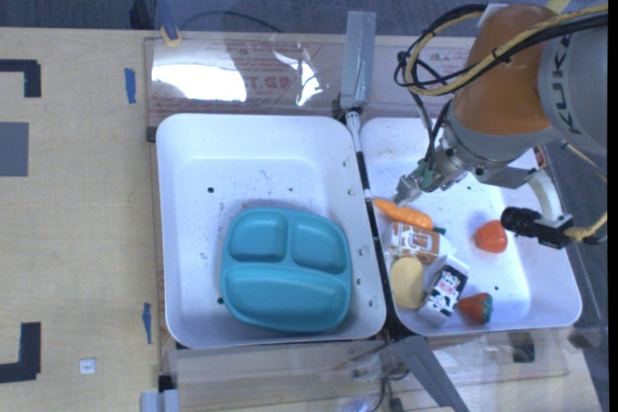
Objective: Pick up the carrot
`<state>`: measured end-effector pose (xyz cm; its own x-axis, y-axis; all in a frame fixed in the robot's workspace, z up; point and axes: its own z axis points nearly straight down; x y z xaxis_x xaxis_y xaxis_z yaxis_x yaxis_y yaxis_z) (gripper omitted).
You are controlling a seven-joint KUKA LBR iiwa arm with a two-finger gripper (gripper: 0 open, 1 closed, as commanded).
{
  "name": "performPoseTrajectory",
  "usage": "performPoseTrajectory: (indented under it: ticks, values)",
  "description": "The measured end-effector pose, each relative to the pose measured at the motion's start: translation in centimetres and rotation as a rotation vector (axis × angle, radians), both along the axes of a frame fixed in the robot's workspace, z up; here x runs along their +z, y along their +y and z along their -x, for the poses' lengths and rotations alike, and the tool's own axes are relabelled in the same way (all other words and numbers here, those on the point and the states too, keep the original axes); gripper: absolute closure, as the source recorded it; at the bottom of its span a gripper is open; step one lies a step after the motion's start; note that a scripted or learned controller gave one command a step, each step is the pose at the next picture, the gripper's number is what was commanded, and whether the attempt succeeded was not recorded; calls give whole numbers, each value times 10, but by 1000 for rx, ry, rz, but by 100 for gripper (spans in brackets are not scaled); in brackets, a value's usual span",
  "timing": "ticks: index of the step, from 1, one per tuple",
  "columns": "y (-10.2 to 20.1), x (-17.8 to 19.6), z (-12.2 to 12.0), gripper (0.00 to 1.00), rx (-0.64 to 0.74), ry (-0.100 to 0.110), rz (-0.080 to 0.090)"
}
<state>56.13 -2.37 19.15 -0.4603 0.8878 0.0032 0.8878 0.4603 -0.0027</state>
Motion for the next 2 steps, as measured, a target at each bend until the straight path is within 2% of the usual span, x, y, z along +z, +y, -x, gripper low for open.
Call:
performPoseTrajectory:
  ticks: [1, 2]
  values:
    - [102, 83, 42, 100, 295, -7, 0]
    - [135, 135, 80, 100, 254, -6, 0]
